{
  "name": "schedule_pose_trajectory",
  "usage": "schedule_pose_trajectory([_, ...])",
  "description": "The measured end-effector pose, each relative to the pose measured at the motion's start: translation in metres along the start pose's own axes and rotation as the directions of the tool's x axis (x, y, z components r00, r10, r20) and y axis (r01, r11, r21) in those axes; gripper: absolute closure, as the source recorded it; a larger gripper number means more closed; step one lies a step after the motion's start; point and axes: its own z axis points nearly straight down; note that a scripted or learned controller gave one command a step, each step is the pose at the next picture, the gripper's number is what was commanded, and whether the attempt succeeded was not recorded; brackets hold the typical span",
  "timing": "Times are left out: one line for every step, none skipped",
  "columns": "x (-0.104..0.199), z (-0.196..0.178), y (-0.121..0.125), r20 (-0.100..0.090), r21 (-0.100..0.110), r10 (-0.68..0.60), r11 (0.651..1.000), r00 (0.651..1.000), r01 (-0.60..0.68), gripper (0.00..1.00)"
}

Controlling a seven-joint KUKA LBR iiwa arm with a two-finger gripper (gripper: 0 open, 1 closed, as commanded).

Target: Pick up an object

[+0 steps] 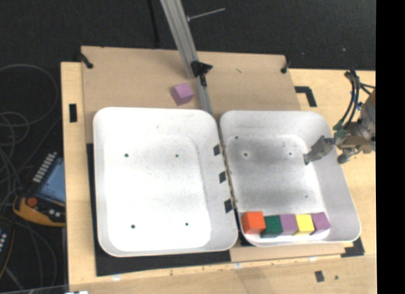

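The claw (329,150) hung over the right bin's (329,185) right edge, fingers spread and holding nothing; five blocks lined its lower wall, orange block (254,221) leftmost.

2 shallow bins sit side by side on the surface (266,78), touching along their inner edges. The left bin (107,160) lies near the middle of the view; the right bin (342,191) lies beside it toward the right edge. In the right bin, 5 blocks (286,223) stand in a row, touching one another, against the near wall. 1 more block (182,93) lies outside the bins on the surface, just behind the far edge of the left bin. A slanted metal rail (177,24) rises from behind the seam between the bins toward the top of the view. The gripper (326,149) reaches in from the right, over the right bin's far right part, well apart from the row of blocks.
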Motion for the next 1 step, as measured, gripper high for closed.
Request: schedule_pose_trajectory([-0.0001,0.0000,0.0000,0.000,0.000,0.001,1.000,1.000,-0.001,0.00])
